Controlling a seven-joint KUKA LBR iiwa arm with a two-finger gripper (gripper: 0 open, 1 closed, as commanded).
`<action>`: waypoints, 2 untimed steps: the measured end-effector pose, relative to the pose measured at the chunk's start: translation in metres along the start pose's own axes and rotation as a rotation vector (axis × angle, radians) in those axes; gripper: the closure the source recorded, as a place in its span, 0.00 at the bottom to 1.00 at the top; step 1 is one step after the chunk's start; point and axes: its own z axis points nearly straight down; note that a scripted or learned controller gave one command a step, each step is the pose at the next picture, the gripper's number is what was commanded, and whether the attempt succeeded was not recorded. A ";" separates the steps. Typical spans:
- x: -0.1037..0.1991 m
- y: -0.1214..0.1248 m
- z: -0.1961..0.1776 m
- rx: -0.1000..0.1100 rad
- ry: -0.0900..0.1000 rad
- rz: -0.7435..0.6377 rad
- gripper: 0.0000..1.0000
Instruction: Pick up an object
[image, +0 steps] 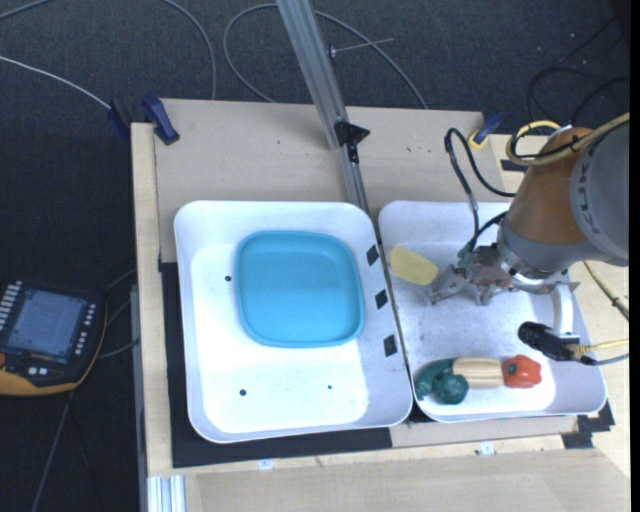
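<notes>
Table (260, 130): tan board carrying two shallow white bins side by side, with blue clamps at its far corners.

Left bin (200, 330): holds one blue plate (298, 288), square with rounded corners, lying flat toward the far half of the bin. A few small dark specks mark the bin floor beside and in front of the plate.

Right bin (430, 225): holds four items.
- Yellow piece (413, 265), pale and flat-looking, near the bin's left wall in the far half.
- Green item (441, 383), dark and rounded, at the near left corner.
- Tan cylinder (479, 372), lying on its side along the near edge, touching the green item on one end and the red item on the other.
- Red item (521, 372), small and rounded, near the near right corner.

Arm (570, 195): grey with an orange band, reaching in over the right bin's right edge.

Gripper (449, 288): low over the middle of the right bin, pointing toward the left wall, just beside the yellow piece but apart from it. Fingers are spread, with nothing between them. The row of three items along the near edge lies well apart from the gripper.

Black part (545, 340): a dark fitting with a cable, over the right edge of the right bin.

Metal post (320, 75): slants up from the table's far edge between the bins.
</notes>
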 end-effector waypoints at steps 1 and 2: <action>0.000 0.001 -0.012 -0.004 0.000 0.000 1.00; 0.008 -0.002 -0.059 -0.007 -0.001 -0.001 1.00</action>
